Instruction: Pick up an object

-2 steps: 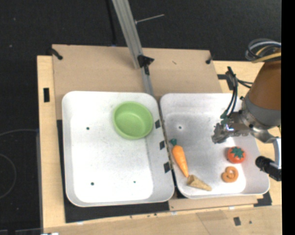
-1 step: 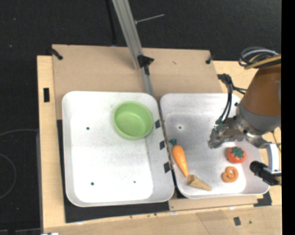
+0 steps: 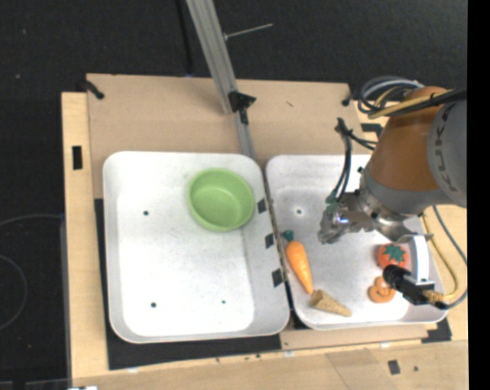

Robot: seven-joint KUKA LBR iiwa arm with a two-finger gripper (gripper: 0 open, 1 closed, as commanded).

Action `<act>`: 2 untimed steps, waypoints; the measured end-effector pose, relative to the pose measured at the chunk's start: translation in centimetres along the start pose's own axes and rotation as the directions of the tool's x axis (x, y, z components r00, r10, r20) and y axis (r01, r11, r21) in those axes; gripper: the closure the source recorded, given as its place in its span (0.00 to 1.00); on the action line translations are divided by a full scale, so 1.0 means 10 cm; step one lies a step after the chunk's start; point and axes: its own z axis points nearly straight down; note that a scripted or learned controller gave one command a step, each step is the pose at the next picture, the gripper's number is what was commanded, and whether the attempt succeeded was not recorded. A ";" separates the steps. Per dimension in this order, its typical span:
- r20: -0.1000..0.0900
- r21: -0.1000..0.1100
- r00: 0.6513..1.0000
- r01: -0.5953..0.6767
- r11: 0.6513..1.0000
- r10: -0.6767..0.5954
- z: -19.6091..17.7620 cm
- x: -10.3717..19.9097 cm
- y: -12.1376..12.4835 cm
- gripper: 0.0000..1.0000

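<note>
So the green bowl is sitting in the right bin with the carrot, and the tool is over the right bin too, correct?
Not quite. The green bowl sits in the left bin, alone, not in the right bin. The rest stands: the carrot lies in the right bin near its left wall, and the tool is over that same bin. The camera view shows this.

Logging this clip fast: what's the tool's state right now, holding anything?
Tool: over the right bin, above the carrot; open or shut cannot be told, nothing seen held.

carrot [image 3: 299, 265] lying slantwise by right bin's left wall | tan wedge [image 3: 331, 304] lying just below | tomato [image 3: 393, 255], orange ring [image 3: 381, 292] sitting right
</note>
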 end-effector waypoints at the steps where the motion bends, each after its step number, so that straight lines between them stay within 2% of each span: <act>1: -0.001 -0.001 1.000 0.006 1.000 -0.006 0.04 0.50 0.09 1.00; 2: -0.002 -0.001 1.000 0.007 1.000 -0.007 -0.04 1.12 0.14 1.00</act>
